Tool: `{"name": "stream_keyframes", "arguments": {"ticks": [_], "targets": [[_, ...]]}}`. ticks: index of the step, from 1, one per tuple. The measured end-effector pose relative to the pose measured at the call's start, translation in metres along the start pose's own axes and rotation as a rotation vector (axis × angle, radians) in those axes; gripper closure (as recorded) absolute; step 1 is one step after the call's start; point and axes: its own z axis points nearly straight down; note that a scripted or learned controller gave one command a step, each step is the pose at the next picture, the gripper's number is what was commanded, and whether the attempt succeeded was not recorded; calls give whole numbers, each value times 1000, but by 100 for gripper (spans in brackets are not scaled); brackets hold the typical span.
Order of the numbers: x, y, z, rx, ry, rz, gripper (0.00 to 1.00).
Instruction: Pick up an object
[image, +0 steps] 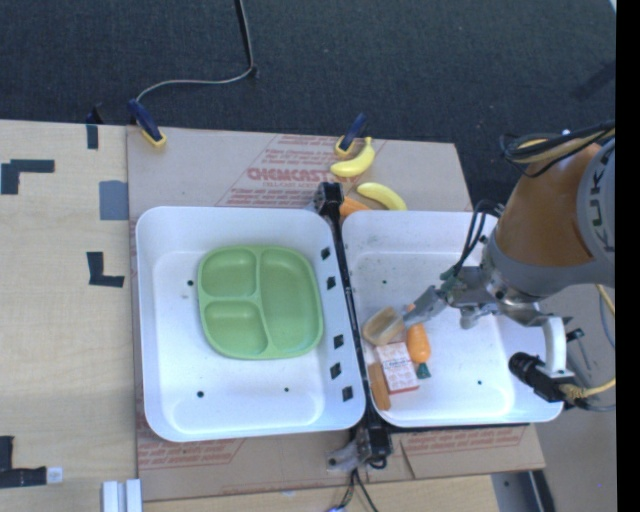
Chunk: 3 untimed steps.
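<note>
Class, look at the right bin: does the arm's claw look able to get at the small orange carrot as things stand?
Probably yes. The claw hangs right beside the orange carrot in the right bin, with nothing lying over it; the small box sits close alongside, which could crowd a grasp.

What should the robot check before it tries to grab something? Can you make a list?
1. Is there something to grab in reach? Ok: an orange carrot-like toy, a small box and a tan piece lie together in the right bin.
2. Is the gripper near them? Ok: it sits just above the orange toy.
3. Is it already holding anything? Cannot tell: the fingers are too small and dark to read.
4. Are the toys spread apart? Not ok: they crowd against the bin's left wall.
5. Is the green plate out of the way? Ok: it rests in the left bin.
</note>
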Motion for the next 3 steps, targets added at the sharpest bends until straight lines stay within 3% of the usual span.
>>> {"name": "stream_keyframes", "arguments": {"ticks": [1,2,3], "targets": [[-33,24,111,-6,-1,0,0],[-35,24,102,-6,-3,1,100],[56,42,13,-3,2,-3,100]]}}
